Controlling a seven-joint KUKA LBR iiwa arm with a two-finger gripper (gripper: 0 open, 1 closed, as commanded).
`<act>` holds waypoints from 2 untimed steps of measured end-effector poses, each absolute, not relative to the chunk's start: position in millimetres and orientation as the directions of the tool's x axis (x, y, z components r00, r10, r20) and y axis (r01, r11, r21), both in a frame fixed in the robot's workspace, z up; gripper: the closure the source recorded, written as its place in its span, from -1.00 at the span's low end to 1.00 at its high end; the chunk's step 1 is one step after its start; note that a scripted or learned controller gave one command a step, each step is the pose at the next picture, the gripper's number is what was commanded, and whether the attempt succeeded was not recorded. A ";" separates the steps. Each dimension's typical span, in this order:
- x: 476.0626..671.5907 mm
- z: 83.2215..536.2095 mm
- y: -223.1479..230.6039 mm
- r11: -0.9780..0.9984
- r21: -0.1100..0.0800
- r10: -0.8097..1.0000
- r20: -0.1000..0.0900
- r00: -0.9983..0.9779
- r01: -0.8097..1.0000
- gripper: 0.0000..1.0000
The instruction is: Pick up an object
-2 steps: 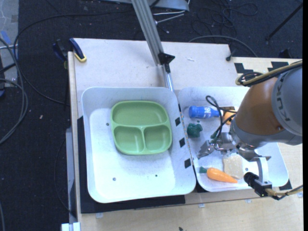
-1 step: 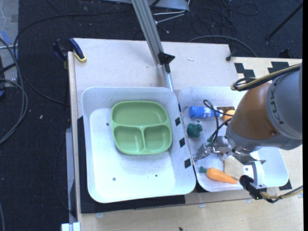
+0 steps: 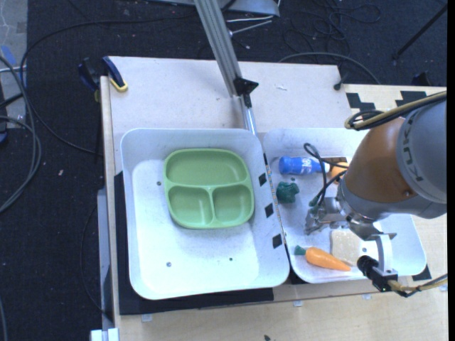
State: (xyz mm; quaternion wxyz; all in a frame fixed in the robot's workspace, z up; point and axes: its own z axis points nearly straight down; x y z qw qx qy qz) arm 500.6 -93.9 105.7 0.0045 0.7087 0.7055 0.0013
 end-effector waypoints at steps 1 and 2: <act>503.5 168.6 -94.5 0.002 0.006 1.000 -0.001 -0.002 1.000 1.00; 509.2 214.0 -88.3 0.003 0.005 1.000 -0.001 -0.003 1.000 1.00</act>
